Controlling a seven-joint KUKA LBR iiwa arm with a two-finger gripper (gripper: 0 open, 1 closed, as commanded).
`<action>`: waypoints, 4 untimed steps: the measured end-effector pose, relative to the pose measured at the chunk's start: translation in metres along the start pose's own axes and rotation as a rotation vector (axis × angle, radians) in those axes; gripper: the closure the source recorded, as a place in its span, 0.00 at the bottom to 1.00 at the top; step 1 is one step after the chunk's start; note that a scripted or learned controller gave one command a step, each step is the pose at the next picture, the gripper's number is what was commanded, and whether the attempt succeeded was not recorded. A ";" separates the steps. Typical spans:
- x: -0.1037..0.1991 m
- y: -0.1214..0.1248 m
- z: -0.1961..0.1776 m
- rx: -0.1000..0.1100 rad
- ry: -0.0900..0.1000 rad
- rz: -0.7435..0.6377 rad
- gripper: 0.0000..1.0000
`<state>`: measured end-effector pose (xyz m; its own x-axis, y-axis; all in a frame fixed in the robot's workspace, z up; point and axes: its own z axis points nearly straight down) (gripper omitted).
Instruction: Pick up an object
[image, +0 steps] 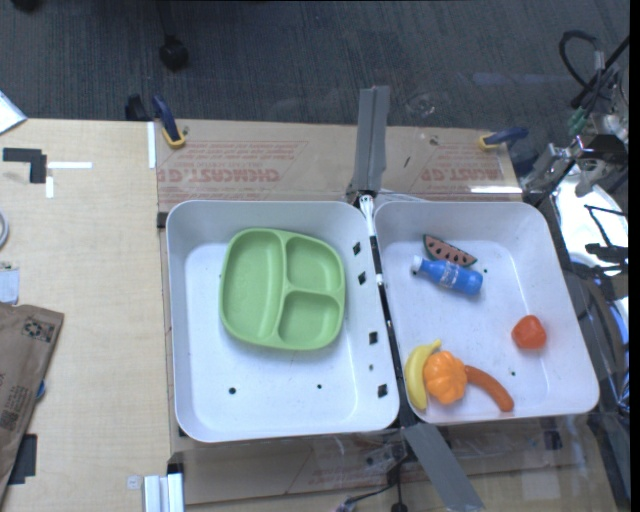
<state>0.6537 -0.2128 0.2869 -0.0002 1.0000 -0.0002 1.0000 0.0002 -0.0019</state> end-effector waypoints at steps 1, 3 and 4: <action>0.048 0.006 0.120 0.000 -0.001 -0.091 0.00; 0.102 -0.061 0.196 -0.001 0.000 -0.338 0.00; 0.101 -0.101 0.196 -0.001 0.001 -0.431 0.00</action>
<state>0.5520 -0.1123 0.0909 -0.4181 0.9084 0.0010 0.9084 0.4181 -0.0008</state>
